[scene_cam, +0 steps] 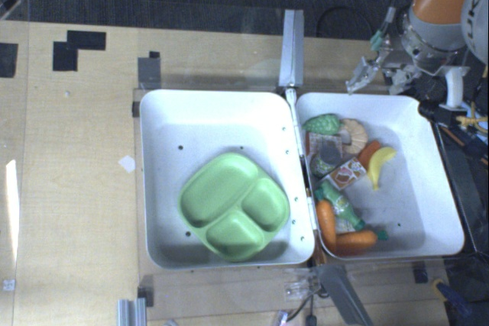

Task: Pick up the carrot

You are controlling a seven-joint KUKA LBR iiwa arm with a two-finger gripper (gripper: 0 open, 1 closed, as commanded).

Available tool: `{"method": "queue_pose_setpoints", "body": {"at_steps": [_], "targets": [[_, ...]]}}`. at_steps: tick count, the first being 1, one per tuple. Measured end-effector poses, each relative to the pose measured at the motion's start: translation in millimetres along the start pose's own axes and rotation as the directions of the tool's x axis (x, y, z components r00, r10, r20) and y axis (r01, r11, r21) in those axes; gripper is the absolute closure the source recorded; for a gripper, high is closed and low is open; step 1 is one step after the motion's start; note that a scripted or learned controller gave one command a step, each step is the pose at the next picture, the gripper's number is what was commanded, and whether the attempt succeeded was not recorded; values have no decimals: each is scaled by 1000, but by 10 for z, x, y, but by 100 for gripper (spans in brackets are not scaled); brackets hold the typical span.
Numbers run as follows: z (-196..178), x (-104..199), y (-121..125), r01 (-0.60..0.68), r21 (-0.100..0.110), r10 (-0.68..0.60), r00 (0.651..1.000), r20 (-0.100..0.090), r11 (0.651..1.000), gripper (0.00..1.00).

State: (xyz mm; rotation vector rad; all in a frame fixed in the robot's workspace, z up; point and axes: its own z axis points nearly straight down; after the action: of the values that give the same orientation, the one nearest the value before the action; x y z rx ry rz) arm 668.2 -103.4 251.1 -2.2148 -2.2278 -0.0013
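Carrot (327,221) in right bin, far from tool (372,73)

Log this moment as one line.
hand: above right bin's far rim, holding nothing | carrot: right bin, near-left corner, untouched | green tray: left bin

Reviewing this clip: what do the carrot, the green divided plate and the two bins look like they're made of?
Carrot: probably moulded plastic toy food; smooth, uniform orange with a soft sheen. A similar orange piece lies beside it. Green plate: likely plastic, matte pastel, rounded moulded compartments. Left bin and right bin: white, smooth, rounded corners, possibly plastic or coated metal; the view cannot settle which.
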Motion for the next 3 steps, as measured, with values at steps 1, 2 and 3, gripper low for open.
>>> {"method": "queue_pose_setpoints", "body": {"at_steps": [1,2,3], "targets": [[255,68,-296,-79,1,79,997,-1,997,0],[305,415,-1011,312,0,-312,950,0,950,0],[671,433,-1437,858,-1,-858,513,1,513,0]]}}
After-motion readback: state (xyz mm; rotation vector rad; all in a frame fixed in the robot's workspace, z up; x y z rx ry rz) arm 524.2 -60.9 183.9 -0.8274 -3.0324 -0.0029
